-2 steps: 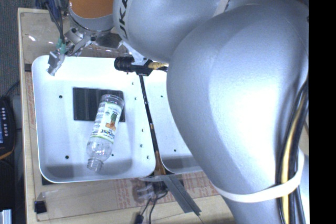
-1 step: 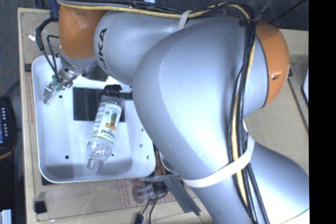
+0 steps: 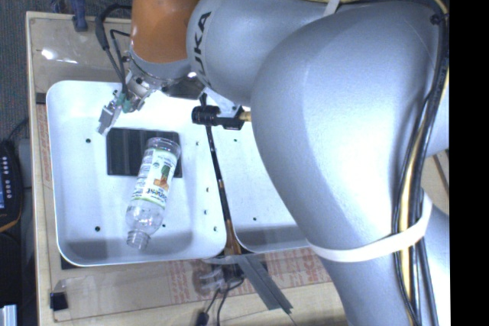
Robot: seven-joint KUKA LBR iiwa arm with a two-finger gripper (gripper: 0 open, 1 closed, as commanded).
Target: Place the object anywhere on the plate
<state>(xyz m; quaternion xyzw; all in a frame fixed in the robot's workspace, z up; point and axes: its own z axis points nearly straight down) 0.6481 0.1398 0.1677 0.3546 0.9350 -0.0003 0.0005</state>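
While the clear bottle (image 3: pixel 153 191) lies slantwise half across the dark plate (image 3: pixel 126 151) mid-bin, its cap points toward the left bin's (image 3: pixel 61 133) near edge. Above the plate's far corner, the gripper (image 3: pixel 114 112) holds nothing; its spread I cannot tell.

Bright, even light; the white bin (image 3: pixel 61 164) glares beneath the gripper (image 3: pixel 114 109), soft shadows, slight overall blur

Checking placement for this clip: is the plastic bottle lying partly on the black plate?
Yes, the clear plastic bottle lies on its side with its base end overlapping the black plate in the left bin.
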